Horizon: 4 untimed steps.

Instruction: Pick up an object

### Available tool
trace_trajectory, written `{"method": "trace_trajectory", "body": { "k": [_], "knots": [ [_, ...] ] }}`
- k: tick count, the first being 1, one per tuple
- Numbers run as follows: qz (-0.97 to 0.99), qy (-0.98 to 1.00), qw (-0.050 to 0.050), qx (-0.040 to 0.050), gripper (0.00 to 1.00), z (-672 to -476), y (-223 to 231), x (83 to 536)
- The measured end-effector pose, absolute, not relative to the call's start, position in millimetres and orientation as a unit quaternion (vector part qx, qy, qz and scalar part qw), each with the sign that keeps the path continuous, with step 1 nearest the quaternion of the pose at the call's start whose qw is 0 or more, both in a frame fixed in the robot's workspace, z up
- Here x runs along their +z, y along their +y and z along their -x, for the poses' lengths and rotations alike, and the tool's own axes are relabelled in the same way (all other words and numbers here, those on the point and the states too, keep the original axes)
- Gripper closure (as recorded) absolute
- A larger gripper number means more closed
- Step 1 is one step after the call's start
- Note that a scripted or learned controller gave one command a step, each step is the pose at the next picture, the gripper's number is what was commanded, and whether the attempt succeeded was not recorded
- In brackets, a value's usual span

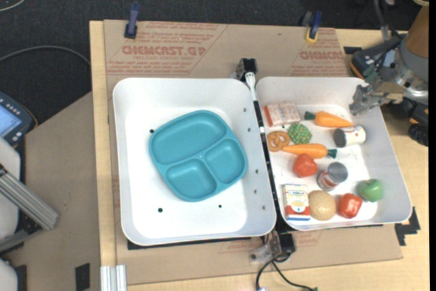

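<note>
The right bin [394, 167] holds several toy foods: a carrot [329, 120] at the back, a second carrot [305, 150], a wafer packet [281, 112], a green broccoli piece [298, 132], a pretzel [276, 140], a small white bottle [349, 136], a red tomato [305, 165], a tin can [332, 175], a green apple [370, 190], a red pepper [349, 205], a potato [322, 204] and a small carton [296, 200]. My gripper [361, 103] hovers over the bin's back right corner, just right of the back carrot. Nothing is seen held in it.
A teal divided plate [197, 155] lies in the left bin [129, 146]. Both bins rest on a cardboard sheet [170, 48] held by two clamps at the back edge. Cables and equipment sit off the bench at the right.
</note>
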<state>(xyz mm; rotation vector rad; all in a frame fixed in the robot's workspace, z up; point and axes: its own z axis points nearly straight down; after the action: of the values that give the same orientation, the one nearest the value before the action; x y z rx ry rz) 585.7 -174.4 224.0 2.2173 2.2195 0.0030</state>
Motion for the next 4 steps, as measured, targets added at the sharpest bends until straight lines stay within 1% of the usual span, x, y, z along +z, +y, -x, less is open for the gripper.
{"method": "trace_trajectory", "body": {
  "k": [1,2,3,4],
  "knots": [
    [-0.709,0.706,0.001,-0.0013,1.0,-574.1,-228,212],
    [-0.706,0.708,0.003,0.0026,1.0,-512.1,-175,304],
    [-0.708,0.706,0.002,-0.0004,1.0,-523.0,-219,287],
    [-0.707,0.707,0.004,0.0009,1.0,-523.8,-217,299]
  ]
}}
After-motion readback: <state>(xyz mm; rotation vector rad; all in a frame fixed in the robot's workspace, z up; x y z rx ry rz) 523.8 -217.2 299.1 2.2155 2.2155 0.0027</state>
